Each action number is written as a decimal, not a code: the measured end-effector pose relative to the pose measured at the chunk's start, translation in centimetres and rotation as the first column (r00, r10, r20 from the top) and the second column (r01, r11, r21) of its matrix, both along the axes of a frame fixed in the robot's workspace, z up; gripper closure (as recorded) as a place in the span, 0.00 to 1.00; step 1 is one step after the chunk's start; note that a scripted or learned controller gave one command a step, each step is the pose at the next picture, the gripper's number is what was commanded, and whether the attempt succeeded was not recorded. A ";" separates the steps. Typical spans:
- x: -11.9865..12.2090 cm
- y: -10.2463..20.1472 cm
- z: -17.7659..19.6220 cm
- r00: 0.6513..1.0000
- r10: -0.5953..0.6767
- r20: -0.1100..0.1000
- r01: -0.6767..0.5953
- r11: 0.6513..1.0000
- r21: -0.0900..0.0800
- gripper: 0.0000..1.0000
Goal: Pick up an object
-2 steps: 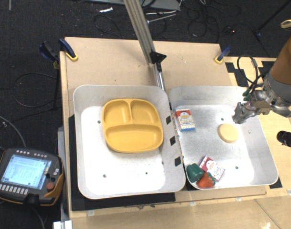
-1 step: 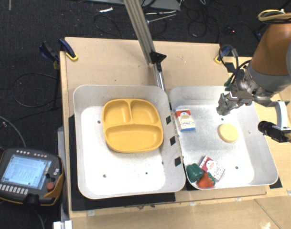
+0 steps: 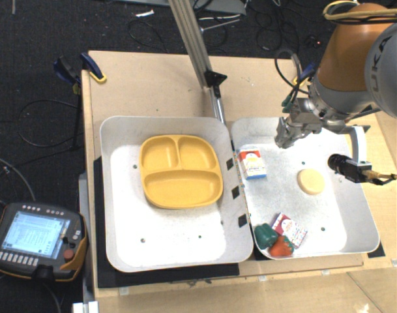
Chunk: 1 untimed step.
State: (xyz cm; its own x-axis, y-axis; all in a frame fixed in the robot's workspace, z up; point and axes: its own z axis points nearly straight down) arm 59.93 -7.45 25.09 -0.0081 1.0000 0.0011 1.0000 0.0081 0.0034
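Toys (image 3: 279,235) hug bin's front rim; claw (image 3: 284,139) w/ bare floor beneath.

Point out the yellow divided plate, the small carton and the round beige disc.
yellow divided plate (image 3: 181,191), camera view, on the floor of its long front compartment.
small carton (image 3: 253,162), camera view, on the middle of its top face.
round beige disc (image 3: 311,181), camera view, on its centre.

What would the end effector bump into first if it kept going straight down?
Probably just the bare floor of the right bin. The end effector hangs above open white floor, beside the small box, though depth is hard to judge.
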 end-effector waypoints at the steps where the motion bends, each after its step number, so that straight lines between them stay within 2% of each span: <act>1: 2.2 5.1 -1.2 1.000 0.000 -0.002 0.000 1.000 0.000 1.00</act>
State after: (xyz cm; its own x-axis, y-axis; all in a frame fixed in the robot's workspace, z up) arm 62.16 -2.31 23.93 -0.0081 1.0000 0.0010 1.0000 0.0081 0.0018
